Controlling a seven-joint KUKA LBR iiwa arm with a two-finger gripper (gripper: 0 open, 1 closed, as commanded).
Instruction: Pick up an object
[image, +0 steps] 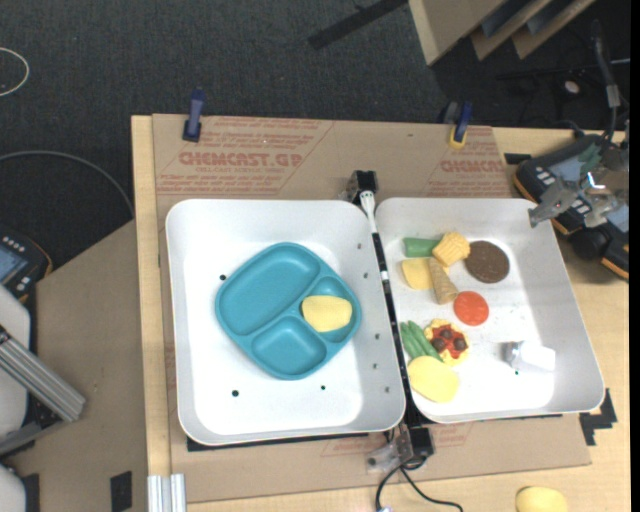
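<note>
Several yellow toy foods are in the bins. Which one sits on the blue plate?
The pale yellow rounded piece in the right-hand compartment of the blue divided plastic plate, left white bin. The other yellow pieces all lie in the right white bin.

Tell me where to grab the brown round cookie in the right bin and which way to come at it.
Take the brown cookie across its round edge, coming straight down from above. It seems to lie flat, so the rim is probably the only grippable part. Put the fingers on its upper and lower sides in this view: those look bare, while the corn sits close on its left.
</note>
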